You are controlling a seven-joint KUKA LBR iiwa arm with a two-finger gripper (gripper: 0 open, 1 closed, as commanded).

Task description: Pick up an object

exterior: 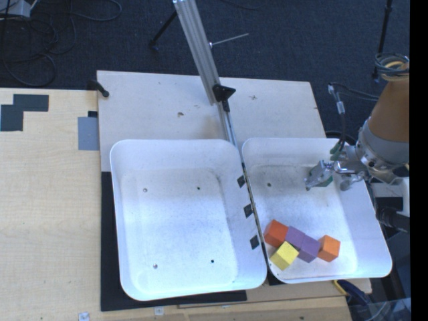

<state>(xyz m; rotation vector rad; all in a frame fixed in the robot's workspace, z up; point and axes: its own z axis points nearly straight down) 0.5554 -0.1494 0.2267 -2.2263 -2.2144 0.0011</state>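
A: How is the pincer placed, and is anything carried in it?

B: The metal two-finger pincer is seen above the upper part of the right-hand shallow white plastic bin, reached in from the right by the grey arm with the orange band. Whether it is spread or pressed together cannot be told; the tips are small and blurred against the white floor. Nothing is seen between them.

A: Where are the things to be picked?

B: They are gathered at the near end of the same bin, well apart from the pincer: an orange foam cube just beside the bin divider, a yellow foam cube touching it below, a purple foam block lying across the middle, and a second orange cube at its right end.

A: So how far is the task judged to be?

B: No object is lifted yet; the approach, the closing and the raising are all judged to be left.

A: What is hard to make out?

B: The wrist is cut off at the right edge, the pincer's height above the bin floor cannot be read, and the purple block may be two pieces. The left-hand white bin and the pale wooden surface are plainly shown.
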